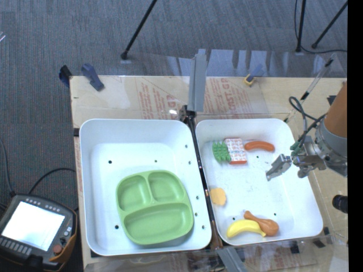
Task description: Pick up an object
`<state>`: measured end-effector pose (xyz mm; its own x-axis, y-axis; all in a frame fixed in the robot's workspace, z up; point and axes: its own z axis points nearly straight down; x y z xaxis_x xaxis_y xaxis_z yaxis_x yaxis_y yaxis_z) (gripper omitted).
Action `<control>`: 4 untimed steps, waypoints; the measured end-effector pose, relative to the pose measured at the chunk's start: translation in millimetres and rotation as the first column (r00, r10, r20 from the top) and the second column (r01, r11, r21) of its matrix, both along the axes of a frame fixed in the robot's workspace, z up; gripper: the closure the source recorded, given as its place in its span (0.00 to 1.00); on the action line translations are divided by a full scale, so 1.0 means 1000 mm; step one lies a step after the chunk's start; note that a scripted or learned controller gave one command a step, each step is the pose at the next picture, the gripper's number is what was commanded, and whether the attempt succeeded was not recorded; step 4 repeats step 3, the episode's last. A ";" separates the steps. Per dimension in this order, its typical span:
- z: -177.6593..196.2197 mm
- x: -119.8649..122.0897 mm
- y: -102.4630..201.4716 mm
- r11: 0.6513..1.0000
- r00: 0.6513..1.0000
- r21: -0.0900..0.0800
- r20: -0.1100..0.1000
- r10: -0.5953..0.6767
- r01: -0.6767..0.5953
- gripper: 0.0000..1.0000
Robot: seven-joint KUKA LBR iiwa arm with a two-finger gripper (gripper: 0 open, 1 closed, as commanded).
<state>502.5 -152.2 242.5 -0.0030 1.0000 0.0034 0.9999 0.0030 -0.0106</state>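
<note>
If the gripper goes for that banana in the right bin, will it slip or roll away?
The banana looks like smooth moulded plastic, so probably stiff, light and a bit slippery. Its curve should stop it rolling far, though it may pivot. It touches the drumstick, which would likely get nudged.

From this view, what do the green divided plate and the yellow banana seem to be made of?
The green divided plate looks like moulded plastic with a matte finish: one even colour, rounded ridges between its compartments. The yellow banana is probably a plastic toy: smooth, uniformly bright skin with a slight sheen, though rubber cannot be ruled out.
</note>
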 end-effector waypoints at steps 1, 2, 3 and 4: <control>-0.016 0.037 -0.059 0.986 0.986 -0.002 0.001 -0.168 0.168 0.00; -0.158 -0.015 -0.047 0.995 0.995 0.000 0.002 -0.096 0.096 0.00; -0.139 -0.028 -0.039 0.995 0.995 0.003 0.002 0.104 -0.104 0.00; -0.139 -0.028 -0.039 0.995 0.995 0.003 0.002 0.104 -0.104 0.00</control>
